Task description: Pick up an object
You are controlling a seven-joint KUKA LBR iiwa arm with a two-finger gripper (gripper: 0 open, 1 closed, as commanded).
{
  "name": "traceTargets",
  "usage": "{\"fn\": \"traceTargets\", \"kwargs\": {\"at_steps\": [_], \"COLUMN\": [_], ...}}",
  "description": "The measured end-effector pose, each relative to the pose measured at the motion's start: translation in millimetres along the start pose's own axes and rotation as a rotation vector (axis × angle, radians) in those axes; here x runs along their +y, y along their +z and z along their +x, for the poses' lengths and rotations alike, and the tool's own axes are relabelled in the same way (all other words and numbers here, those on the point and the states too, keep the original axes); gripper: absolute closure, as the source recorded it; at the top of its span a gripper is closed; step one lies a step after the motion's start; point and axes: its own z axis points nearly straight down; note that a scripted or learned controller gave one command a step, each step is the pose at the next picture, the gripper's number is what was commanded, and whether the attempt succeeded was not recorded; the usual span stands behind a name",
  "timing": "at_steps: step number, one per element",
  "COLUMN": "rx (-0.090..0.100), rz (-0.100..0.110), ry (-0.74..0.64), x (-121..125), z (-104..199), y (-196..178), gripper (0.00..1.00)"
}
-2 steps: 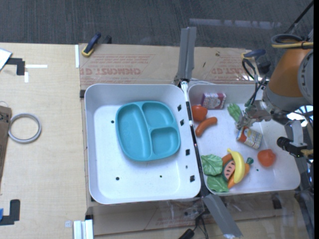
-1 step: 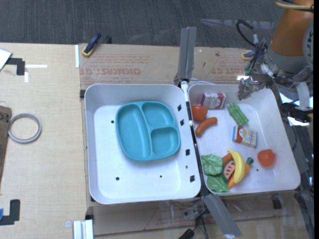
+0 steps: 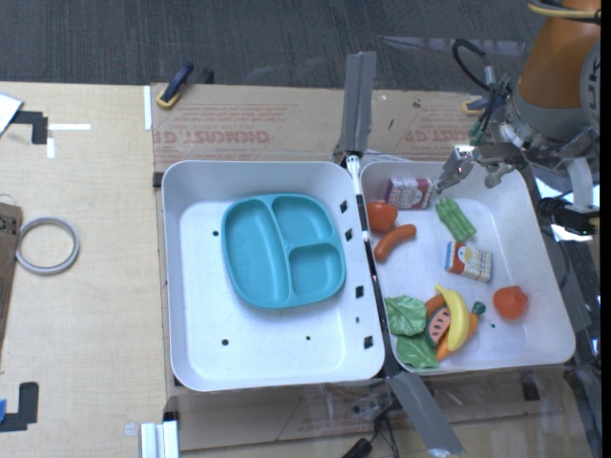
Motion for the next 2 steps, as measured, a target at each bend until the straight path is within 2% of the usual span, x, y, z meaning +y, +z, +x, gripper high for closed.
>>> {"fn": "traceTargets", "kwargs": {"at_steps": [1,2], "rx": [-0.001,-0.004], "rz": [-0.003,-0.005], "ry": [-0.092,-0.096], "x": [18.7,19.4], "z": [-70.3,-69.9], "y": [126.0,116.2], "gripper": [0.00,1.00]}}
